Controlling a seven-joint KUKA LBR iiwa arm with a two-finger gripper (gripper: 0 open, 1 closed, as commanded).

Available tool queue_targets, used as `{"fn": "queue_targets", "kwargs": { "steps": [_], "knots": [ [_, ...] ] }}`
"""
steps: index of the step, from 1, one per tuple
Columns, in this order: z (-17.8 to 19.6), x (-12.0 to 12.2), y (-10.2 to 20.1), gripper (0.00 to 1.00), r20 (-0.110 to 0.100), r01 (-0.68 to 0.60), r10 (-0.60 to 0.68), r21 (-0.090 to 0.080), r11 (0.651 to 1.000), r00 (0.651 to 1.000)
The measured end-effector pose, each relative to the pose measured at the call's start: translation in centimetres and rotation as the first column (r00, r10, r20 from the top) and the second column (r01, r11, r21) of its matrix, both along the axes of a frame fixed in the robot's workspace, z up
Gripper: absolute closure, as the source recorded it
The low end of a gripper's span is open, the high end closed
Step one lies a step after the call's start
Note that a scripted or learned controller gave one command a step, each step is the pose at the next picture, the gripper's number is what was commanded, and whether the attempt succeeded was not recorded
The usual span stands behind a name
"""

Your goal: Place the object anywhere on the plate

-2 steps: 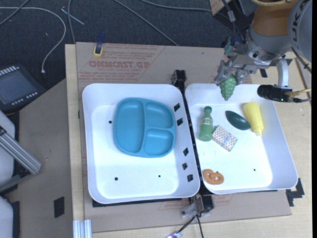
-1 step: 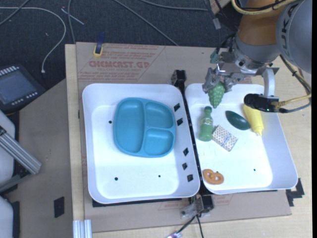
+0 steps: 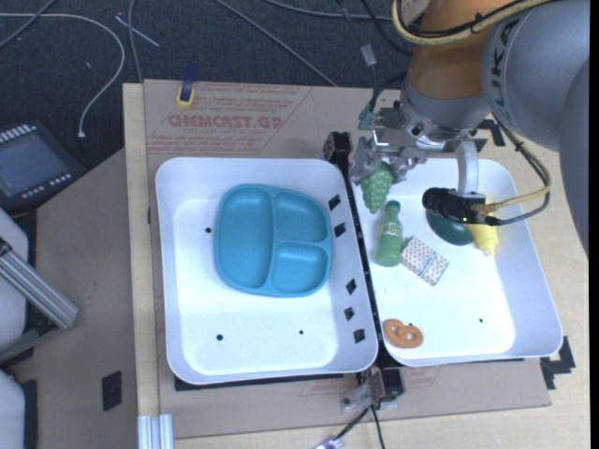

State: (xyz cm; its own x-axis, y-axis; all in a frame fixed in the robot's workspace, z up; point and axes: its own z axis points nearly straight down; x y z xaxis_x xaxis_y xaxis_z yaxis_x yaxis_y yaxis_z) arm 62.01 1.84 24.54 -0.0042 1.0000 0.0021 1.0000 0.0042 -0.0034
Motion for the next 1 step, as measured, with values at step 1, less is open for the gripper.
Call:
{"fn": "queue_targets", "kwargs": {
  "steps": [1],
  "knots": [
    [0.42,-1.78,4.53,1.00,0.000,-0.001,0.001,0.001,1.000,1.000]
  ]
}}
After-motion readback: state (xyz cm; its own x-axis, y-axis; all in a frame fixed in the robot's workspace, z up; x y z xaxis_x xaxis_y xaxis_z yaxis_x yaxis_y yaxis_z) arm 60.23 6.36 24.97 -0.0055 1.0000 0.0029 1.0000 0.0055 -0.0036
